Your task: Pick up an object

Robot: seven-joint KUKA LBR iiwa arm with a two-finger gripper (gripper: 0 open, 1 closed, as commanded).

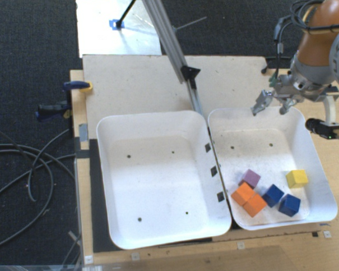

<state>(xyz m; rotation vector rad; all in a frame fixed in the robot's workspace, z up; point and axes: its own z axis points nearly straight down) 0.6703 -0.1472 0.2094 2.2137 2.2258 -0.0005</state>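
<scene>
The objects to pick lie all in the right bin (313, 154), in its near part. There are two orange blocks (248, 200) touching each other; together they make one long shape that runs from far-left to near-right. A purple block (251, 177) sits just beside them on the far side, turned like a diamond. To the right are two blue blocks (281, 199), very close to each other, in a line that also goes from far-left to near-right. A yellow block (297, 178) stands a little apart, farther and to the right, near the right wall of the bin.

The gripper (273, 103) hangs above the far edge of this bin, well apart from all the blocks. Its two fingers are spread, with a clear gap between them, and nothing is between them.

The left bin (112, 163) is white, with small dark dots on its floor. Both bins rest on a pale wooden bench (133, 86). A grey metal pole (171, 39) crosses the bench at a slant. At the left edge a blue and orange clamp (72, 86) holds the bench, and black cables (25, 166) lie on a dark carpet.
</scene>
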